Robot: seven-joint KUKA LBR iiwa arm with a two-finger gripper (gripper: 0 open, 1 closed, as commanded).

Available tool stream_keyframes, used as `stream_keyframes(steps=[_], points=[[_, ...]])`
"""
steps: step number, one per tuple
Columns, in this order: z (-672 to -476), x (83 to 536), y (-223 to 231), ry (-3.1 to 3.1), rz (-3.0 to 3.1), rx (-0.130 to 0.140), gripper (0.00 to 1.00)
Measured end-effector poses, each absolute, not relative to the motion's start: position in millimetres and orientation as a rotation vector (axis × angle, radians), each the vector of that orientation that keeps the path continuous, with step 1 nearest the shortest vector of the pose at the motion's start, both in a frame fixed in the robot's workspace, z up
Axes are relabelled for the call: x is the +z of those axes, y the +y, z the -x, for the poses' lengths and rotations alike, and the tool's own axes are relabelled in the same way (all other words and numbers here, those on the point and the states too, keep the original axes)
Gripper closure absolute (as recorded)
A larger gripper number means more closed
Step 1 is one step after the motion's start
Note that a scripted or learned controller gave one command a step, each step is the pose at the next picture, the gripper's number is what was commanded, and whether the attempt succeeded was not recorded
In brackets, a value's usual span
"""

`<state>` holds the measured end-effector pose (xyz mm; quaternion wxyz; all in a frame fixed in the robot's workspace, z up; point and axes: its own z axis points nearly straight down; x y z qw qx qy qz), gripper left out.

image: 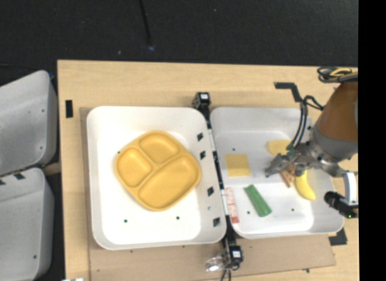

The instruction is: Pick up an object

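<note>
Yellow banana (305, 187) lies in the right bin (265, 228), just right of the spread, empty fingers (286, 169). Recommend centring over its middle, straddling the width, then closing before lifting.

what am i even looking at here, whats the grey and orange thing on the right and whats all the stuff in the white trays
One camera looks down at a slant on a wooden bench holding two shallow white bins side by side. The grey and orange thing is a robot arm reaching in from the right. Its job is to pick something up. Its gripper is low in the right bin, close to a banana; whether it grips anything is not clear. That bin also holds a yellow square block, a green stick and a yellow piece partly hidden behind the gripper. The left bin holds a yellow divided plate.
</note>
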<state>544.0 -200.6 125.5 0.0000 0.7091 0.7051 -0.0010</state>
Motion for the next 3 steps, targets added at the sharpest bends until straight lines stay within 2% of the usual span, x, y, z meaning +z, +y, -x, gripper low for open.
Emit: stream_keyframes(steps=[1,2,3], points=[[-544.9,138.8,-201.8,2.207,-2.230,0.002,1.00],[-536.3,194.2,-205.5,2.208,-2.225,0.004,1.00],[-538.3,238.0,-208.2,2.220,-2.213,0.004,1.00]])
